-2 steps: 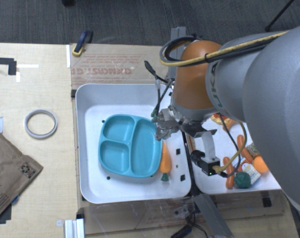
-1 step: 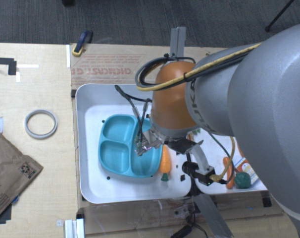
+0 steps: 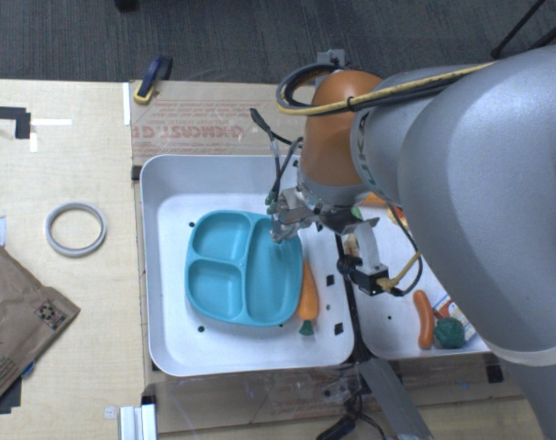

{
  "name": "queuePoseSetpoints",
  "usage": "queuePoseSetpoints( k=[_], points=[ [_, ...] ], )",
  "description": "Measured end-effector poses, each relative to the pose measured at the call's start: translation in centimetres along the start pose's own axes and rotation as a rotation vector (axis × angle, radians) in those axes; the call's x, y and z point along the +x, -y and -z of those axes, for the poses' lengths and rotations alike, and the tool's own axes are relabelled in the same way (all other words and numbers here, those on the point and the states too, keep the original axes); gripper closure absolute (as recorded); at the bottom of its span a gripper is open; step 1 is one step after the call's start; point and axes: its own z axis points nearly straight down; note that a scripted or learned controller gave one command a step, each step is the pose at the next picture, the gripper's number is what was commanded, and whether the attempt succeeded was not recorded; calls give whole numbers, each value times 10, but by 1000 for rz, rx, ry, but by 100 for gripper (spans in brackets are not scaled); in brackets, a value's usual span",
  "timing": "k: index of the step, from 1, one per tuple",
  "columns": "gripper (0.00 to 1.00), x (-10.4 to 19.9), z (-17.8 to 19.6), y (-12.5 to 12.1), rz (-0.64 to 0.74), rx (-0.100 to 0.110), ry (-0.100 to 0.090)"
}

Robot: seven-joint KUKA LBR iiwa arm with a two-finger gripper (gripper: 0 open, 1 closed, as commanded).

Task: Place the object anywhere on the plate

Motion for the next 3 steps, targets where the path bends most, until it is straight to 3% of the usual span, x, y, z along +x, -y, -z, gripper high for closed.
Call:
queuePoseSetpoints(
  k=[1,2,3],
  points=[
    [100,-9,80,-10,380,0,3],
    [0,-9,80,-10,380,0,3],
    [100,-11,87,-11,380,2,5]
  ],
)
